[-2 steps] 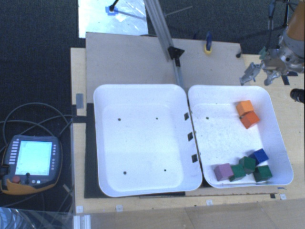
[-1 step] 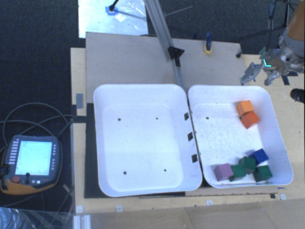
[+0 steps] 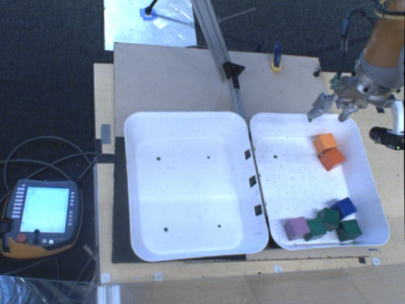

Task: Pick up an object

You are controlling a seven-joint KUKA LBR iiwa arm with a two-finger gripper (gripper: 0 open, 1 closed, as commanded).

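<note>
Gripper (image 3: pixel 333 109) parted and empty over upper right rim of right bin (image 3: pixel 370 170), just above two touching orange blocks (image 3: pixel 328 151); likely light, rigid, smooth-faced — best pinched across opposite flat sides of upper block, clear of neighbour.

Teach pendant (image 3: pixel 39 218) with coiled cable at eight o'clock; blue clamp (image 3: pixel 276 56) at one o'clock; foil sheet (image 3: pixel 147 12) at twelve.
</note>
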